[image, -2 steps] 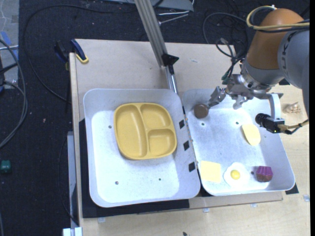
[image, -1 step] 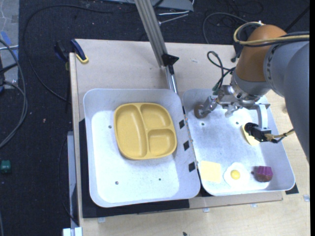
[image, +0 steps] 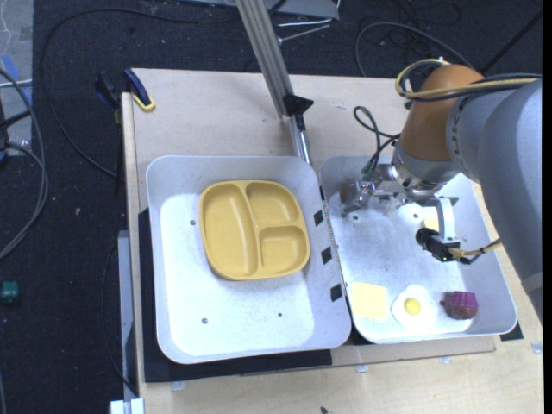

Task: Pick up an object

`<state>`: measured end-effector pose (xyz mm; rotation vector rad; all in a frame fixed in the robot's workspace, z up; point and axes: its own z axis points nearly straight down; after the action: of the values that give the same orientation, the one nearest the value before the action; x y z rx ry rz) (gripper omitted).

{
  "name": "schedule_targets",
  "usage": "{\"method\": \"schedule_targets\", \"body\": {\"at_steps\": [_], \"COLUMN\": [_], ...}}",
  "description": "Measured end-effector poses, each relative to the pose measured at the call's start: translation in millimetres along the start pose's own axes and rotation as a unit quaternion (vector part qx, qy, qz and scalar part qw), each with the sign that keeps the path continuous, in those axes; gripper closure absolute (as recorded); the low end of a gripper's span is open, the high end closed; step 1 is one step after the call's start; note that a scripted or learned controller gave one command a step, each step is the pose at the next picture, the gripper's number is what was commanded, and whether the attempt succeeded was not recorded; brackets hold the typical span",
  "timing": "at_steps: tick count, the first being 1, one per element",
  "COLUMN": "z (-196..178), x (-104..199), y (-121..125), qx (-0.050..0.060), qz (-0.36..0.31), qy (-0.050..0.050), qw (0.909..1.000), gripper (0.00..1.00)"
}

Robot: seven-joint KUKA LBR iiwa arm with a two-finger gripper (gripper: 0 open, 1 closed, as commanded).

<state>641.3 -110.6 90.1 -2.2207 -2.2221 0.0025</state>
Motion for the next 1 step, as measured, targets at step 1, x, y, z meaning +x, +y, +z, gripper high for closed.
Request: {"method": "schedule_targets", "body": {"at_steps": [1], "z": [-13.0], "x": [-0.2], "y": [0.9], "qx": [-0.001], "qz": [0.0], "qy": [0.0], "qw": [1.0], "gripper": [1.0]}}
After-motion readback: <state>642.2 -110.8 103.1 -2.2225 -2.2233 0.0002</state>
